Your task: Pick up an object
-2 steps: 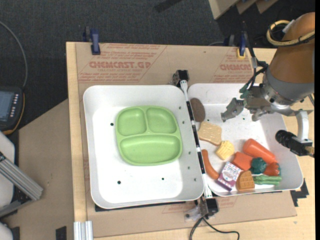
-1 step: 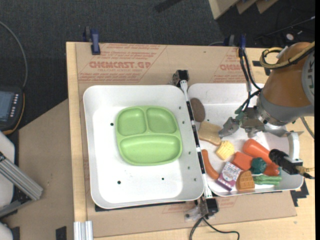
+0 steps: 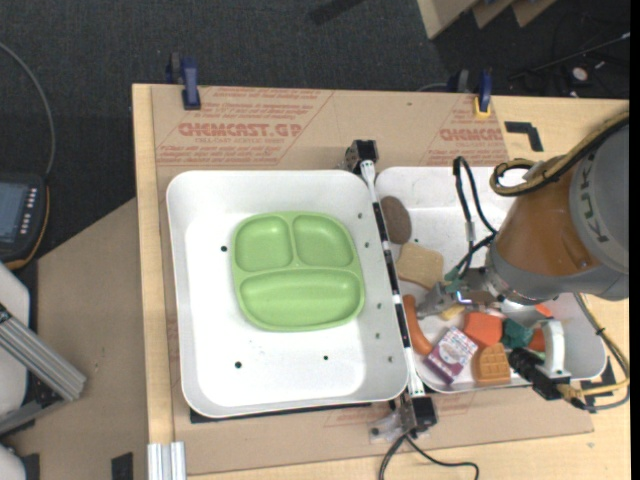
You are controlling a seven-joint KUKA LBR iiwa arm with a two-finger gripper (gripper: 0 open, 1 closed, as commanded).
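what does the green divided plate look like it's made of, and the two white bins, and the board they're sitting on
Green divided plate: probably moulded plastic, matte to satin, judging by its even colour and soft rounded ridges.
Left white bin and right white bin: likely thin formed plastic, smooth with a slight sheen and rounded corners.
Board: seemingly a sheet under brown paper masking printed with red lettering; the sheet's own material cannot be told.

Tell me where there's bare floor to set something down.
Left bin: bare strips around the green divided plate, widest along the near edge. Right bin: crowded near the arm; a bare patch sits at its far edge, beyond the brown object.
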